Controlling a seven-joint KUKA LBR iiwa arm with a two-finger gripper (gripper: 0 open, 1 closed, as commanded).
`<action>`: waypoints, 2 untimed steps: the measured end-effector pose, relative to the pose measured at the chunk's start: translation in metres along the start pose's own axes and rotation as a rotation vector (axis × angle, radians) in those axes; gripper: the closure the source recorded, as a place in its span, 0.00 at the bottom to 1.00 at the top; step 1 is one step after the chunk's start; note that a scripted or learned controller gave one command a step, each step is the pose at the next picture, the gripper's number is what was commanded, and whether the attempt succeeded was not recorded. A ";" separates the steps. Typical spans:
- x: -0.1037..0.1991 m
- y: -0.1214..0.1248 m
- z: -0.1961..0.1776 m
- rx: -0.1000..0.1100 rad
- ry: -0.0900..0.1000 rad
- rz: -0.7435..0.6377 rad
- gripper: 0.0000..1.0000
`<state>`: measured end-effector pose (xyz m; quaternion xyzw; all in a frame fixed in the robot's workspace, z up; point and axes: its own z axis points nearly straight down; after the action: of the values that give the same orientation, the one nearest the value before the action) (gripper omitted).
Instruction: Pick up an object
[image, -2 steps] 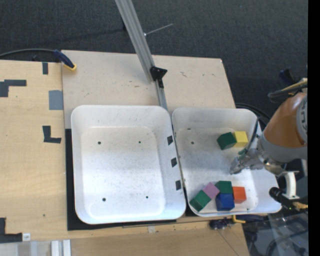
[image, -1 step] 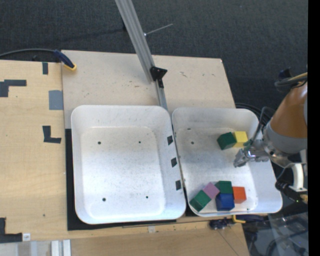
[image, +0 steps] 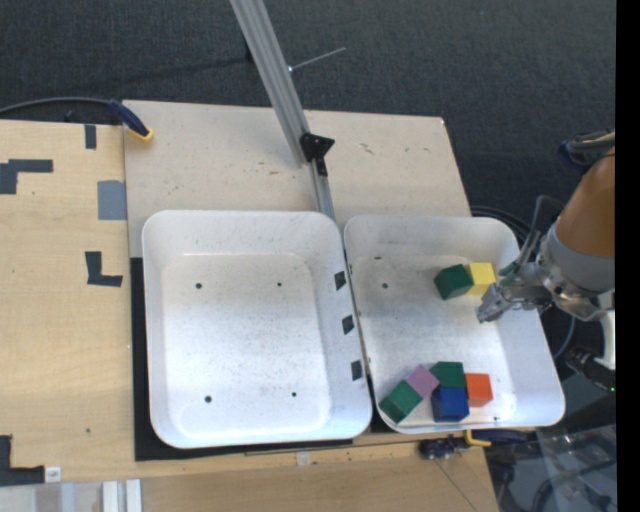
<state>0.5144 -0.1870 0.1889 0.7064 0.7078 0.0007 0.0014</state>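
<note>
So, biggest first: the counter carries two white bins side by side, left bin & right bin. The arm comes in from the right w/ its gripper low over the right bin's right side; can't tell how the jaws are set, too small & dark here, and nothing shows betw. them. All the blocks sit in the right bin. Upper pair: green block touching a yellow block, the gripper just beside & below the yellow one. Lower cluster near the front wall: another green block, purple block, dark green block, blue block, orange block, packed close. Step looks like the approach, no pick yet. Next move prob. needs the tip shifted up-left over the yellow block, then down & close on it w/o nudging its green neighbour.
</note>
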 end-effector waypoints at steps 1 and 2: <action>0.005 0.000 -0.044 -0.001 0.000 0.000 1.00; 0.005 0.001 -0.097 -0.002 -0.001 0.000 1.00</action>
<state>0.5156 -0.1820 0.2855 0.7064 0.7078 0.0010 0.0025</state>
